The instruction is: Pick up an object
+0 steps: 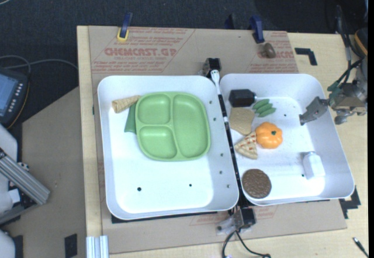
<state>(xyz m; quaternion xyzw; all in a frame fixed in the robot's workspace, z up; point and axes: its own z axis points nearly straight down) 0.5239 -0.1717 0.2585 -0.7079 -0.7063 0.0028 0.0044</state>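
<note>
One fixed camera — high above the bench — looks down slantwise on both bins.

Lab: clamped bench, cables

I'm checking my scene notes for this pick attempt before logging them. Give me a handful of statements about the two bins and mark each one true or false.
1. The green divided tray lies in the left bin. True.
2. The orange pumpkin sits inside the tray. False: it is in the right bin, beside the waffle slice.
3. The brown round cookie lies near the right bin's front edge. True.
4. The gripper grips the pumpkin. False: it is near the right bin's right side, apart from the pumpkin.
</note>
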